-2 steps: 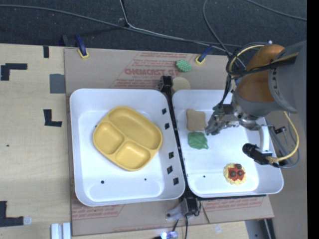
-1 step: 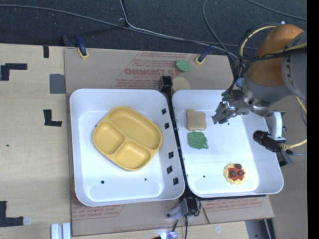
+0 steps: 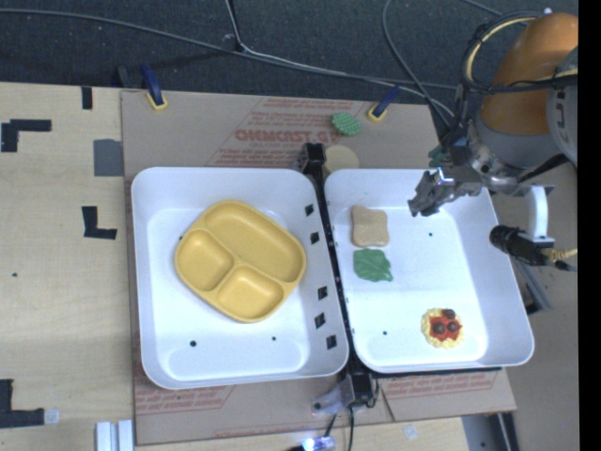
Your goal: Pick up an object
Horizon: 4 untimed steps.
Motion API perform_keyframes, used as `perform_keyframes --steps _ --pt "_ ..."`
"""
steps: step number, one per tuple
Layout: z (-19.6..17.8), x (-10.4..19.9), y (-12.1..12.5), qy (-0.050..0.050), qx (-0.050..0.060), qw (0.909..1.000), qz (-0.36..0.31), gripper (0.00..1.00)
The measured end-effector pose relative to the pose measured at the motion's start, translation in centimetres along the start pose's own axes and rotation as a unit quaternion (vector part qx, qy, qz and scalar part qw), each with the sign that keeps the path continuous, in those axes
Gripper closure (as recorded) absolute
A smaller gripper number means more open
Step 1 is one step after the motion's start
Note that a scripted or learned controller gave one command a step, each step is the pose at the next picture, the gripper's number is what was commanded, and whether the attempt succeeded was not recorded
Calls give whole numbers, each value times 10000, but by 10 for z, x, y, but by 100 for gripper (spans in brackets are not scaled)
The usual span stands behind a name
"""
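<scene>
In the right bin [image 3: 488, 280] lie three small objects: a tan slice of toast [image 3: 369, 225] near the left wall, a green leafy piece [image 3: 373, 266] just below it, and a yellow round piece with red and dark toppings [image 3: 442, 327] near the front. My gripper [image 3: 424, 200] hangs over the bin's back part, to the right of the toast and apart from it. I see nothing between its fingers.
The left bin [image 3: 155, 252] holds a yellow divided plate [image 3: 239, 259]. A green waffle-like piece [image 3: 346, 122] and a pale disc [image 3: 342, 156] lie on the cardboard behind the bins. Cables run across the dark floor at the back.
</scene>
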<state>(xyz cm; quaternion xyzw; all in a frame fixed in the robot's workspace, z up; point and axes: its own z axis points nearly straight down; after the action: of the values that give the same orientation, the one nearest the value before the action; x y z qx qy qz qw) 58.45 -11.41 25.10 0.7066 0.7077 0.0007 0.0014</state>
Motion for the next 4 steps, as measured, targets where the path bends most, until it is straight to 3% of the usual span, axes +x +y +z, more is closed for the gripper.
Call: perform_keyframes --steps 1,3,4 --pt "-34 0 1 1 2 10000 3 100" --pt "2 101 -10 6 28 10000 -17 100" --pt "1 152 -23 10 28 10000 -24 100"
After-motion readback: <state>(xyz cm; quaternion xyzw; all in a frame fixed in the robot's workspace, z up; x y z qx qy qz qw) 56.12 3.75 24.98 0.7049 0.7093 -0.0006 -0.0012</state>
